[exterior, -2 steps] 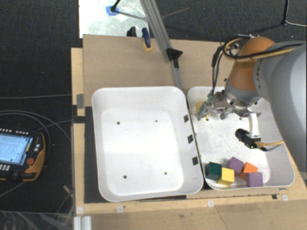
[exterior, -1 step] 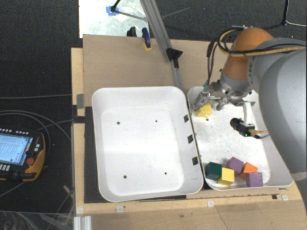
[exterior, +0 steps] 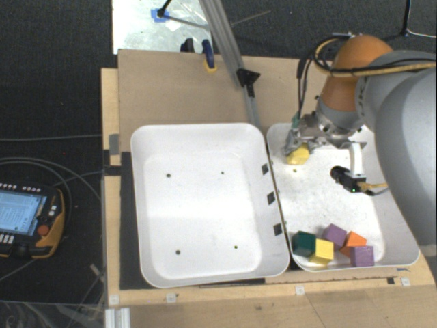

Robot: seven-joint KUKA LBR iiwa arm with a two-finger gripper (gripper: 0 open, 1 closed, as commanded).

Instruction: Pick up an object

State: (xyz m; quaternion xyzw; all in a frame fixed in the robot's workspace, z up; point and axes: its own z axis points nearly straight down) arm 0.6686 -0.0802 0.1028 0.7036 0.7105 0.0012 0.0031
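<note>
I am lowering my claw [exterior: 295, 147] over the yellow block [exterior: 298, 156] lying directly beneath its tips, aperture indeterminable from this view, and I am centring both fingers before closing firmly.

A yellow lump [exterior: 298, 156] sits at the back of the right bin [exterior: 307, 197], right under the gripper [exterior: 295, 143]. It looks soft and round.

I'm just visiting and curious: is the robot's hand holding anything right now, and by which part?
It cannot be told. The gripper sits right over a yellow object at the far end of the right bin, but a real hold isn't visible.
</note>
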